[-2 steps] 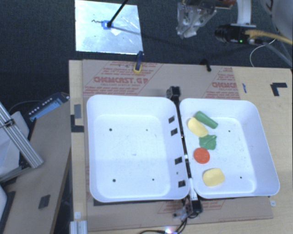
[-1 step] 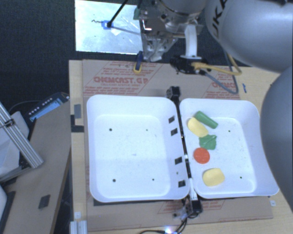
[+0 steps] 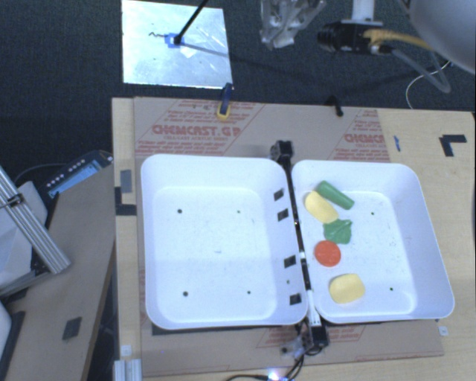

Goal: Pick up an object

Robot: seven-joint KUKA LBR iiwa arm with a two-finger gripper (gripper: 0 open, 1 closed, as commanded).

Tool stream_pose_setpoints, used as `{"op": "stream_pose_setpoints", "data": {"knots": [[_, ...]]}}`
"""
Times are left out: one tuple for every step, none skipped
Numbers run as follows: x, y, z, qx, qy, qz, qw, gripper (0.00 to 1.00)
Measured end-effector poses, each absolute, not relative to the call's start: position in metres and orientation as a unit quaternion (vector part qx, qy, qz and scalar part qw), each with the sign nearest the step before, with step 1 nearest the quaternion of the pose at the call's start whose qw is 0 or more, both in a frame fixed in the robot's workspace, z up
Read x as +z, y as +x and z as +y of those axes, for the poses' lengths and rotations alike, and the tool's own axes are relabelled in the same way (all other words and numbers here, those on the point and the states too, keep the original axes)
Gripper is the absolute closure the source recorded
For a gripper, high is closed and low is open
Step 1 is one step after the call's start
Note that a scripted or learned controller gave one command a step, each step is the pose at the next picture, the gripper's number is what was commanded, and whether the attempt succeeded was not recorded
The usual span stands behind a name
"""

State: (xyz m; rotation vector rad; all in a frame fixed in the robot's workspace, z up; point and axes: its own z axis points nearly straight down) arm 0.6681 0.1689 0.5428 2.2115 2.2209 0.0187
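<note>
Your pickable stuff is all bunched on the left side of the right bin (image 3: pixel 416 223), mid-right of the frame: a green cylinder (image 3: pixel 335 195), a yellow oval piece (image 3: pixel 321 207) just beside it, a green leafy bit (image 3: pixel 339 231), a flat red disc (image 3: pixel 327 254) and a yellow block (image 3: pixel 346 288). They sit close to the divider wall; the bin's right half is bare. The tool (image 3: pixel 286 22) hangs at the frame's top edge, off the surface, and you can't tell its grip.
</note>
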Motion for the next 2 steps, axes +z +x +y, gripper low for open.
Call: {"op": "stream_pose_setpoints", "data": {"knots": [[0.437, 0.667, 0.166, -0.0030, 0.707, 0.707, -0.002, 1.00], [0.543, 0.615, 0.185, 0.0061, 0.704, 0.710, 0.002, 1.00]]}}
